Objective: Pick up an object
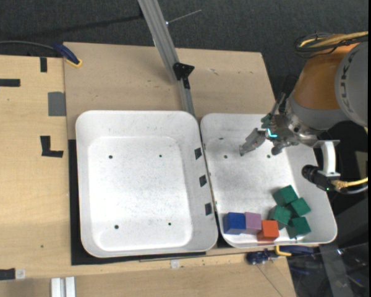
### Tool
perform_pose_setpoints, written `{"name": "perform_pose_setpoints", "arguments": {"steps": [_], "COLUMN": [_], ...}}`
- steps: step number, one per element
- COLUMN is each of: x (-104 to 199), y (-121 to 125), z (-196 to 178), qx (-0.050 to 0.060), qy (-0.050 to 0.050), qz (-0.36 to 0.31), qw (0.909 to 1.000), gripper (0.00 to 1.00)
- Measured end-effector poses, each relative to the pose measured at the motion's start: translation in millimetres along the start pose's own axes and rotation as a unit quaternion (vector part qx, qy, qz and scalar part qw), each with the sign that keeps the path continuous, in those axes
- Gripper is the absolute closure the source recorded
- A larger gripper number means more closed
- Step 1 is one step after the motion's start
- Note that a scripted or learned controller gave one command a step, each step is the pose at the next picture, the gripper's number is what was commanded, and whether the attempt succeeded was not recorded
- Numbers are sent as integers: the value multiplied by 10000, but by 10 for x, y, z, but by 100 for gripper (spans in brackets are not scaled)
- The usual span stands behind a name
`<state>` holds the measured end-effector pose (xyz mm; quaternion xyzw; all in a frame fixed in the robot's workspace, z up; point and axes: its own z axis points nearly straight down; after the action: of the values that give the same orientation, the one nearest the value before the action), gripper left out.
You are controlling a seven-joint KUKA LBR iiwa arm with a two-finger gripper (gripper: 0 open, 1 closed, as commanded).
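A fixed overhead camera looks down at a slant on a wooden bench (142, 73) bearing two shallow white bins side by side. The left bin (139, 125) shows only its speckled white floor. The right bin (235, 178) holds a cluster of small blocks in its near right corner: a blue cube (235, 222), a pale purple cube (253, 221) touching it, an orange cube (269, 229) just right of that, and several dark green blocks (290, 209) piled together beside and behind the orange one. The grey arm with its orange band (324, 82) reaches in from the right. Its gripper (258, 142) hangs over the far part of the right bin, well apart from the blocks, fingers spread and grasping nothing. A slanted metal pole (164, 33) crosses the far side of the bench.
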<state>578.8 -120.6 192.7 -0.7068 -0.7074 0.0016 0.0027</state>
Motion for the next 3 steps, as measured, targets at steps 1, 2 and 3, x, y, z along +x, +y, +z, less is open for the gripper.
{"name": "perform_pose_setpoints", "arguments": {"steps": [1, 2, 3], "x": [-1, -101, -96], "y": [10, 7, 0], "z": [-26, 531, 1035], "qx": [-22, 5, -12], "qy": [-5, -10, -13], "qz": [-8, 5, -2], "qw": [10000, 10000, 10000], "gripper": [0, 0, 0]}}
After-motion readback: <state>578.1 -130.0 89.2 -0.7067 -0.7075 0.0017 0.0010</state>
